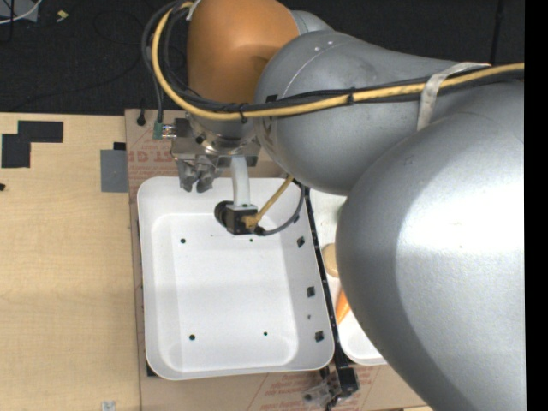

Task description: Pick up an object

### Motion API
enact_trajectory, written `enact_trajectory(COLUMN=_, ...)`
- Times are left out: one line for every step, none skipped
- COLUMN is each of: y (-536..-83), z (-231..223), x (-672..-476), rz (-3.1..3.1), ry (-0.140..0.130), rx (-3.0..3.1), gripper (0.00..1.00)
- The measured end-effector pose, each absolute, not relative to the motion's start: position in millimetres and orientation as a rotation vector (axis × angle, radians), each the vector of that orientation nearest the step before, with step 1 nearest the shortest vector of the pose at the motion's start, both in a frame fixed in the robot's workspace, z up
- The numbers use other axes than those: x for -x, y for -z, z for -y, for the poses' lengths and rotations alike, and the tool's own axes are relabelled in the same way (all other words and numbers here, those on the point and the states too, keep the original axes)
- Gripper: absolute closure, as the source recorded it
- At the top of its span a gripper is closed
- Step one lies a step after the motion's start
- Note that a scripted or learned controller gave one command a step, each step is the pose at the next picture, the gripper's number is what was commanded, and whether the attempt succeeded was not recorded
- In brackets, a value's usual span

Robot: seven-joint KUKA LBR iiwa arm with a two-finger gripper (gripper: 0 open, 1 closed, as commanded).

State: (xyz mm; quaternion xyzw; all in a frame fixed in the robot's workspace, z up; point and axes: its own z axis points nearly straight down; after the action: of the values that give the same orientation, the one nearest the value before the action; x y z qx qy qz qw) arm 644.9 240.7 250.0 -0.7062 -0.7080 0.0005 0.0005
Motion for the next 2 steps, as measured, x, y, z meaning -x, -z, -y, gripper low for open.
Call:
enact_trajectory(y=-327.1, z=-241.8, x=-645.0, rz=2.225, ry=0.004, rx=2.220, gripper=1.00)
enact_trajectory(y=-353.1, z=-229.2, x=-643.6, rz=2.223, ry=-0.001, rx=2.220, gripper=1.00)
